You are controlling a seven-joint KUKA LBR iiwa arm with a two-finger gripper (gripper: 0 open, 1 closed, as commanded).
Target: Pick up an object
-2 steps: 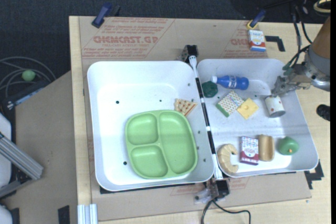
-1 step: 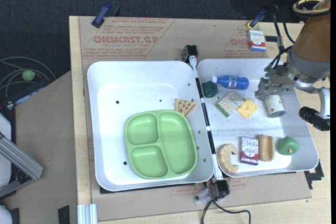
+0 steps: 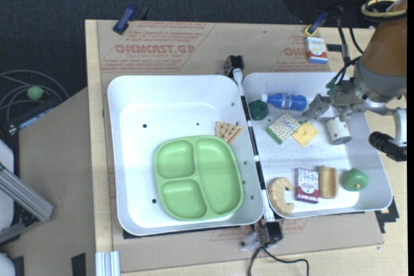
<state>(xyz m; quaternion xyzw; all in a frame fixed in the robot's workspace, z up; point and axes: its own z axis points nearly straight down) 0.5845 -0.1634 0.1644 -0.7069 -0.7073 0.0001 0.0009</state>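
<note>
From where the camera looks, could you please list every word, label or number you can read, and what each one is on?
"CHEMCAST GP", red and repeated: on the brown board under the bins.
Small carton on the board, upper right: print too small to read.
Red box in the right bin: print blurred, unreadable.
Blue bottle: no readable label.

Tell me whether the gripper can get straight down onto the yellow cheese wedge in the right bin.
Probably yes. The yellow cheese wedge lies flat and uncovered, touching only the green checkered piece on one side. The gripper hangs just beside it, with nothing between them.
</note>
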